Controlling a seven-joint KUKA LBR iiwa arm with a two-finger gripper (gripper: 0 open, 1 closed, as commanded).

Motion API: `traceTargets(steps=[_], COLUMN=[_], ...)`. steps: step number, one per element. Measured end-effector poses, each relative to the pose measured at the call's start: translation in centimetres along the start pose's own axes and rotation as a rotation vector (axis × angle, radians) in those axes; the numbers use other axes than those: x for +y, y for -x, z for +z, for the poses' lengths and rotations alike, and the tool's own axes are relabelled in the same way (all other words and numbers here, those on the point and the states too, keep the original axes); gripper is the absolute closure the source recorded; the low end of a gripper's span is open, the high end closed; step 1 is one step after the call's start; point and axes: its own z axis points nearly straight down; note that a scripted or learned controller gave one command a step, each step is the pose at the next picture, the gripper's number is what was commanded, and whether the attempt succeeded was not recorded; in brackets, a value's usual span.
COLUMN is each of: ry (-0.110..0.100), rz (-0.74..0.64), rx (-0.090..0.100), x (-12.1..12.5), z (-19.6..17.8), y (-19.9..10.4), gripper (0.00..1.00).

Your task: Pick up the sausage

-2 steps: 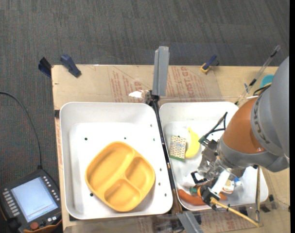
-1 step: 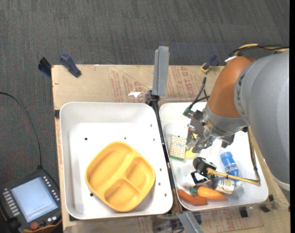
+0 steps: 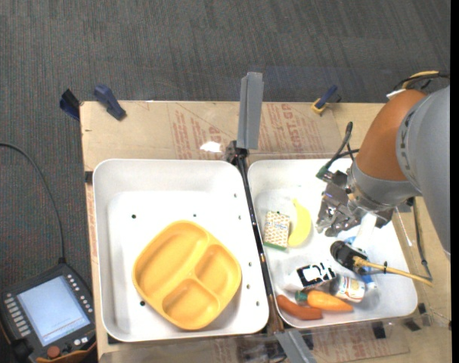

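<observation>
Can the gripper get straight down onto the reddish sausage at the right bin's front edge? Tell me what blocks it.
Probably yes. The reddish sausage lies exposed from above at the right bin's front edge. An orange carrot touches it behind, and the front wall sits close, crowding the gripper.

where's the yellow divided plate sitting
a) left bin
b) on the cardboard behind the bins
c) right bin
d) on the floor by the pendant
a: the yellow divided plate lies flat inside the left bin, while the sausage and carrot sit in the right bin.
</observation>
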Motion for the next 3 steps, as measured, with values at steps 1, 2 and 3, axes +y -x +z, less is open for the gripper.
traceTargets(steps=[1,2,3], ry=[-0.001,0.001,-0.001], rz=[0.129,0.426,-0.192], rx=[0.002,0.000,0.000], x=[-1.0,-6.0,-5.7], z=[8.9,-1.1,-1.1], y=[2.4,0.1,-2.1], gripper=[1.00,1.00,1.00])
